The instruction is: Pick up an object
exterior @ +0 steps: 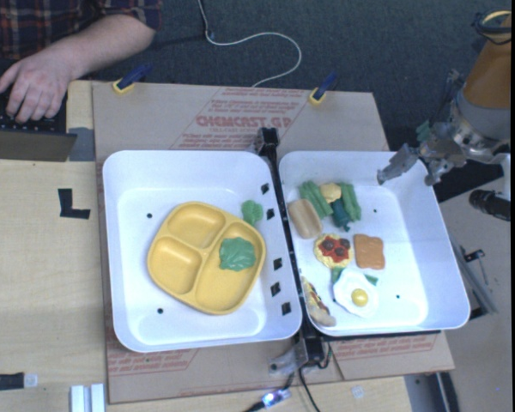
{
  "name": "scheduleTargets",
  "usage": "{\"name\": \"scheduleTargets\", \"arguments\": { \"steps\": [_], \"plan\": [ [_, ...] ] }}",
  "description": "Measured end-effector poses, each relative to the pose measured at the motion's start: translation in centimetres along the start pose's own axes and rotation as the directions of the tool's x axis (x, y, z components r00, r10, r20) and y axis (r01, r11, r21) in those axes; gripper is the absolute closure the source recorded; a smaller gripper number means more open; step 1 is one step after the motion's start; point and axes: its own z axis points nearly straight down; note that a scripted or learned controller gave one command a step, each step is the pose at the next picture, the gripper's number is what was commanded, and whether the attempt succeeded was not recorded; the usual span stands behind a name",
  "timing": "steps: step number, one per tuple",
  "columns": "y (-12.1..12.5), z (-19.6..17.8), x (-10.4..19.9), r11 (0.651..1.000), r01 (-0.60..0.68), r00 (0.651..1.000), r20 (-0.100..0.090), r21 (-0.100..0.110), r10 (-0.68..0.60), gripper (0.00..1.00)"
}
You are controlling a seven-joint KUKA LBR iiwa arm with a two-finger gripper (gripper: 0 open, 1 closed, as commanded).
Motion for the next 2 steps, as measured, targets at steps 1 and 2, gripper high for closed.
{"name": "scheduleTargets", "arguments": {
  "steps": [1,2],
  "plan": [
    [0.3,-1.0,0.1,1.000,0.003,1.000,0.003,-0.014,-0.003,0.00],
    [-0.6,4.0,0.3,1.000,0.004,1.000,0.003,-0.011,-0.004,0.00]
  ]
}}
